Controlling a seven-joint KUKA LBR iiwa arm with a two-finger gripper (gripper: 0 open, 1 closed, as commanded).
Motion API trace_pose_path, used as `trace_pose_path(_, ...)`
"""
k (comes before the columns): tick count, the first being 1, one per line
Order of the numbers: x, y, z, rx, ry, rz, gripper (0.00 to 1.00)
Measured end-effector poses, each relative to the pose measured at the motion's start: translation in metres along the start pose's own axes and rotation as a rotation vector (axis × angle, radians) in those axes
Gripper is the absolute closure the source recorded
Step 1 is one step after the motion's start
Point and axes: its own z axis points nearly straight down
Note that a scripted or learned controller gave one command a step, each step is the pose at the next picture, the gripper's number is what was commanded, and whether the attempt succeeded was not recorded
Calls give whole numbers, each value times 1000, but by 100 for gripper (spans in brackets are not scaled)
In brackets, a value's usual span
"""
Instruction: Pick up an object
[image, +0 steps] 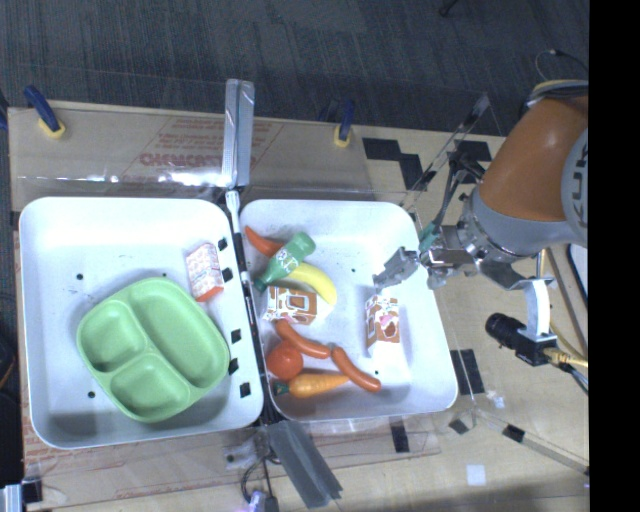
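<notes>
My gripper hangs over the right side of the right bin, just above a brown and white packet that lies flat. Nothing shows in its grasp. To the left in the same bin lie a green bottle, a yellow banana, a small printed carton, a red tomato, a carrot and two red sausages. An orange chili lies at the bin's far left.
The left bin holds a green divided plate and a small orange and white carton. Blue clamps grip the board behind the bins. The arm's orange band looms at the right.
</notes>
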Motion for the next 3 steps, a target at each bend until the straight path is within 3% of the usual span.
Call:
trace_pose_path(1,-4,20,106,1,0,-46,0)
trace_pose_path(2,-32,35,155,-24,-8,-65,0)
trace_pose_path(3,-36,31,160,-36,-9,-64,0)
